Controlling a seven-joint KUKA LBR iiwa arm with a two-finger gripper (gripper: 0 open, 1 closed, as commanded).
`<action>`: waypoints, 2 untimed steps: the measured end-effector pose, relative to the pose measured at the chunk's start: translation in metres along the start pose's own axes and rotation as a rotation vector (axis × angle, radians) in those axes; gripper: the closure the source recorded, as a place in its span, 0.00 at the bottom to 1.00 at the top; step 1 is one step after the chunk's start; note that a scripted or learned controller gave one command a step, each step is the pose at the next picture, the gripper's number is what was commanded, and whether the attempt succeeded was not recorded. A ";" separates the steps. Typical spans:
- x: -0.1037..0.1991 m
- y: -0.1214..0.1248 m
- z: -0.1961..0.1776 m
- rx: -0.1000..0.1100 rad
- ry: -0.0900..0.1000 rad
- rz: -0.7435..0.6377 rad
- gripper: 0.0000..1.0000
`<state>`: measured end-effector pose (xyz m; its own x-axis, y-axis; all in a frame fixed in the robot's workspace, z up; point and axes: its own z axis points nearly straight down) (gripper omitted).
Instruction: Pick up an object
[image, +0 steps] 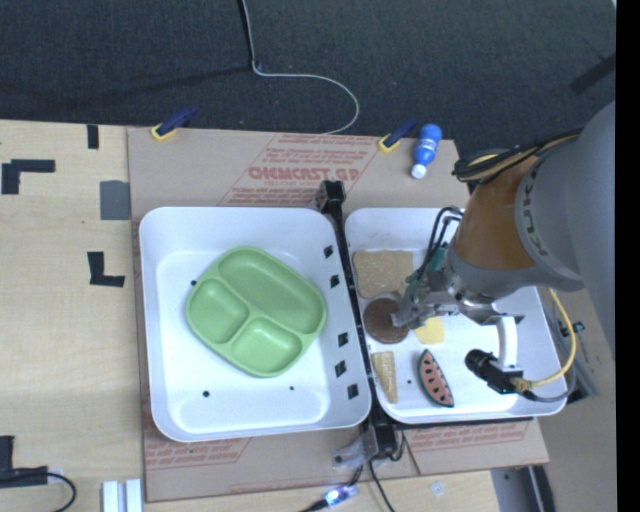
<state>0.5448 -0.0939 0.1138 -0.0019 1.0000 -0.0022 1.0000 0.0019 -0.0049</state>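
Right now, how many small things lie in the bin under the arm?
5: a tan square at the back, a brown disc and a yellow piece by the claw, a tan wedge and a watermelon slice in front. The arm may hide more.

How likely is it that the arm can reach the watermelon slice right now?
Probably yes. The watermelon slice lies uncovered on the floor of the right bin, apart from the other pieces. The gripper hangs close by in that same bin, beside the brown disc.
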 end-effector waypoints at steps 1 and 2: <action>0.000 0.000 0.000 0.000 0.000 0.000 0.00; 0.000 0.000 -0.009 0.002 0.001 0.000 1.00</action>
<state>0.5445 -0.0934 0.1230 -0.0023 1.0000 -0.0013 1.0000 0.0023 -0.0066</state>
